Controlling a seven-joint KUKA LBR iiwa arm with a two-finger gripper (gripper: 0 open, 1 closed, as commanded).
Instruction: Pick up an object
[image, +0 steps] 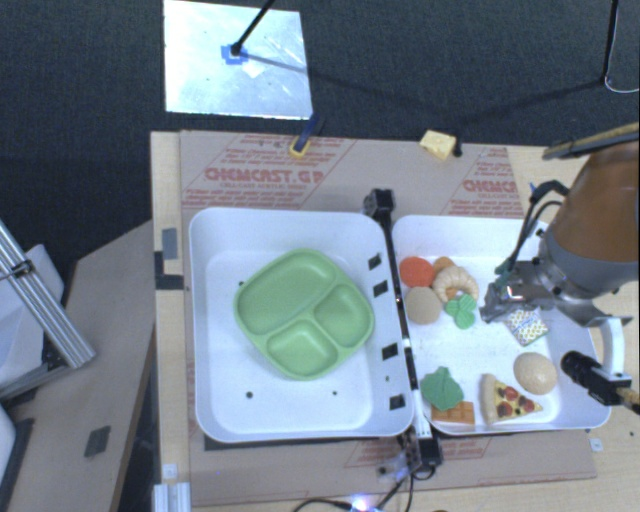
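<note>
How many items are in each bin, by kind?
Green divided plate, left bin: 1
Right bin:
Orange round item: 1
Croissant: 1
Beige egg-like pieces: 2
Small green item: 1
Patterned packet: 1
Green leafy piece: 1
Waffle: 1
Pizza slice: 1
Total: 10

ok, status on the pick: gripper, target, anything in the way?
Gripper low over right bin, fingers unreadable. Nearest item: small patterned packet just beneath; not seen held. Green toy and croissant crowd its left. Green tray sits in left bin.
</note>
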